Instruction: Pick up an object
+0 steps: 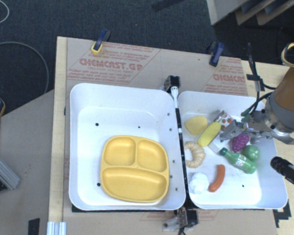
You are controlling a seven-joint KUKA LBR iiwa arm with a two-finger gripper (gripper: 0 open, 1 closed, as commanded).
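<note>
Right beside the end effector (237, 132), grip state unclear: purple grapes (240, 141), green bottle (240, 160), corn (209, 134).

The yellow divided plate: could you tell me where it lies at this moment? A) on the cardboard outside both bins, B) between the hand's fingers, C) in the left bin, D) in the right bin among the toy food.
C: the yellow divided plate lies flat on the floor of the left bin, while the toy food sits in the right bin.
</note>
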